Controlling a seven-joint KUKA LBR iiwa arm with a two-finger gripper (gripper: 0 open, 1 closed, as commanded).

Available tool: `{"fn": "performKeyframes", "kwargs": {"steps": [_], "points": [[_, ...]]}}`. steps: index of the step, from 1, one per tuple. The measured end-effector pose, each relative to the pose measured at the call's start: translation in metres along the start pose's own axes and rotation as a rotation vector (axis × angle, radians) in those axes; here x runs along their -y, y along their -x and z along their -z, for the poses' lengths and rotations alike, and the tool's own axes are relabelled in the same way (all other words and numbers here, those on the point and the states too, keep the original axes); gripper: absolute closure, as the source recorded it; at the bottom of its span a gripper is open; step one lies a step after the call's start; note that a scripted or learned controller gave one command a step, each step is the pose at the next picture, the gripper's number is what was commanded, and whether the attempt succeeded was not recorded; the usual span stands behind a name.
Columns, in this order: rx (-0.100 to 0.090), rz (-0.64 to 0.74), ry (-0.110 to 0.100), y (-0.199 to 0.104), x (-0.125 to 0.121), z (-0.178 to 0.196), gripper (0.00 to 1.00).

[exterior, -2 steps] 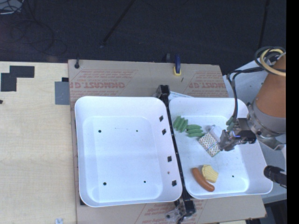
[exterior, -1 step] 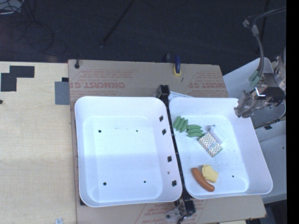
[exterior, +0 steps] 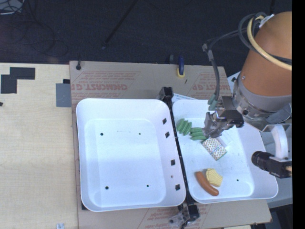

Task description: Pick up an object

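— What do you have on your screen?

— I see 2 white bins side by side. The right bin (exterior: 248,185) carries everything: a green pod-like toy (exterior: 189,129) near the divider, a small patterned packet (exterior: 214,148) just beside it, and closer to me an orange sausage (exterior: 206,183) touching a yellow piece (exterior: 214,177).

— And the gripper?

— The gripper (exterior: 213,128) sits low over the right bin, between the green toy and the packet, its tip right at the packet's upper edge. I cannot tell how it is set, and I see nothing lifted.

— The left bin (exterior: 86,128)?

— Bare white floor under my view.
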State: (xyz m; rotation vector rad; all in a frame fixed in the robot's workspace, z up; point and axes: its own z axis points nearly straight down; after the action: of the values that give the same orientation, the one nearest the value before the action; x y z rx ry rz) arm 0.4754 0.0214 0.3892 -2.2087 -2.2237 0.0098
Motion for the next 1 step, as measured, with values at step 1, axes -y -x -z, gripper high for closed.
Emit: {"fn": "performKeyframes", "kwargs": {"steps": [1], "points": [[0.002,-0.003,0.003,0.0034,-0.0005,0.0130,1.00]]}}
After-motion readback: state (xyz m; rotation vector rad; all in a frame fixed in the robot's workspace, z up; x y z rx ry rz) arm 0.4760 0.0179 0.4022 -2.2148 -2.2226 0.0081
